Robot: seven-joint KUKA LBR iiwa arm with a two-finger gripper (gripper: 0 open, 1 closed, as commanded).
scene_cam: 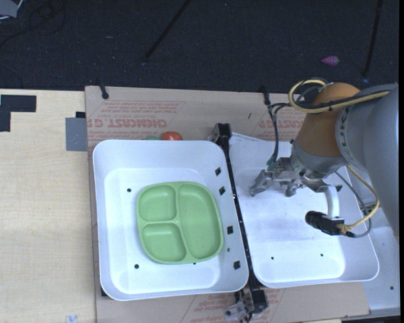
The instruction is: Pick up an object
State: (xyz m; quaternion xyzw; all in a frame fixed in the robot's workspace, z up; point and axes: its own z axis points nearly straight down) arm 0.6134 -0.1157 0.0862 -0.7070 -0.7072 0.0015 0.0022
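Observation:
A light green divided plate (179,221) with three compartments lies flat in the middle of the left white bin (114,180). My gripper (273,188) hangs low over the upper left part of the right white bin (303,261), close to the divider between the bins. Its metal fingers (258,184) are spread apart and open, and nothing sits between them. The plate is well to the left of the gripper, across the divider.
A small red object (170,136) rests on the cardboard just behind the left bin's far rim. The black divider strip (232,207) runs between the two bins. The grey arm (363,140) with its orange band covers the right bin's far right corner.

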